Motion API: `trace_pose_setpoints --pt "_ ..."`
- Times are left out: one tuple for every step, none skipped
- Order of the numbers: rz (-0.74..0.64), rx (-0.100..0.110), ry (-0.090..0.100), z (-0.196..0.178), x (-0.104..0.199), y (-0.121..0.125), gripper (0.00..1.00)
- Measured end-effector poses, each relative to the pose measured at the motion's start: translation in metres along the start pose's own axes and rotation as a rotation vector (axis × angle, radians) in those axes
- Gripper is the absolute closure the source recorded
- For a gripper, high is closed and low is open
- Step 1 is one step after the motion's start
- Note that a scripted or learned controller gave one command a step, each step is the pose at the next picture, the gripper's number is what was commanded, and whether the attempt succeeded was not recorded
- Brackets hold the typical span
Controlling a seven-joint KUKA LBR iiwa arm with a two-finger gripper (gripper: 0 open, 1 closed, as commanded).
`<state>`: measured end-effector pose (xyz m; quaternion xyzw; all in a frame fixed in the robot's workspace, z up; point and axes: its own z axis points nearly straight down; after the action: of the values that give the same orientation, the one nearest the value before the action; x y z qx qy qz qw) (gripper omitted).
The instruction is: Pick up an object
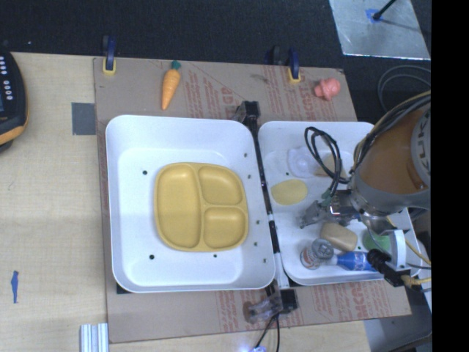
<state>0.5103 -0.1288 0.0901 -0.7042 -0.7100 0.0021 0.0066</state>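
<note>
I see a dark floor behind the pale wood counter, which carries two white bins. The left bin holds a yellow divided tray, its long axis running up and down the view. The right bin has small clutter: a yellowish disc, a tan block and a blue piece. My end effector sits low by the block; I cannot tell whether it grips. I judge nothing lifted yet.
</note>
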Motion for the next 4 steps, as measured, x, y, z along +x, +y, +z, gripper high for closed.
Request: trace_pose_setpoints --pt "0.001 -0.023 -0.012 -0.006 -0.062 0.147 0.0" --pt "0.004 -0.012 -0.008 -0.005 -0.069 0.146 0.0" --pt "-0.003 -0.01 -0.009 -0.016 -0.069 0.146 1.0" --pt "-0.006 -0.008 -0.008 -0.015 -0.069 0.146 0.0"
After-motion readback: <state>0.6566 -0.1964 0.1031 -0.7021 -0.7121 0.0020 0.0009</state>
